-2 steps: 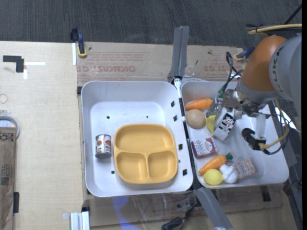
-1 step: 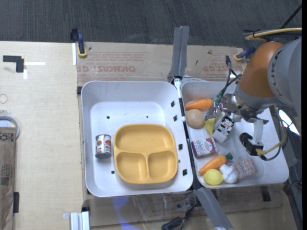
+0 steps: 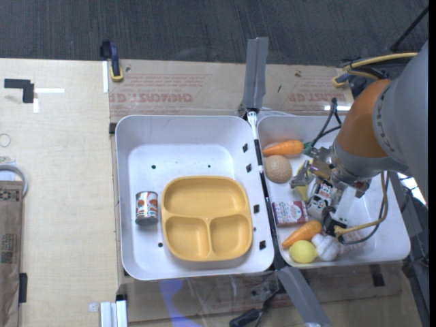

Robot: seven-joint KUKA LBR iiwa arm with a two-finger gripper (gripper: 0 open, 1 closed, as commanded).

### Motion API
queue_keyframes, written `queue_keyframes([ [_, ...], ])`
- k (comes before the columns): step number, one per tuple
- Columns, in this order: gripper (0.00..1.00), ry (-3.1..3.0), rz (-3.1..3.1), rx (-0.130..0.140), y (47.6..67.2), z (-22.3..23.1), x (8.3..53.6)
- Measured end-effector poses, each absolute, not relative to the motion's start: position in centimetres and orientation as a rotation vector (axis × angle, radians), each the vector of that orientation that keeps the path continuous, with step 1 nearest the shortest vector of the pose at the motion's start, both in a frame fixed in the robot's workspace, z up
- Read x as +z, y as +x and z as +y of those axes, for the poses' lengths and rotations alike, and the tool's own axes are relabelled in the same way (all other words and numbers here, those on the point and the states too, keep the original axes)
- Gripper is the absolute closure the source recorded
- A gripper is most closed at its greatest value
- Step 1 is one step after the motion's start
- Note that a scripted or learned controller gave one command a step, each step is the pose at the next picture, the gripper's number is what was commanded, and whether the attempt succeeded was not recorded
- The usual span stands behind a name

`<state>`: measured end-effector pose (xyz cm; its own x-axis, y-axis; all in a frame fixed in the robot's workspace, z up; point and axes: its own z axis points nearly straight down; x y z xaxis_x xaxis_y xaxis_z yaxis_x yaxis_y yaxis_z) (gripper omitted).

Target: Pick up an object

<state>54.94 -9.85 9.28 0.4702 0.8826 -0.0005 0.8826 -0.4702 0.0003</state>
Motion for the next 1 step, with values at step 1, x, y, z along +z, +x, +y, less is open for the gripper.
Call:
queue_keyframes([
  [1,1.0,2.694,1.613,-0.002,54.96,-10.04,10.31],
])
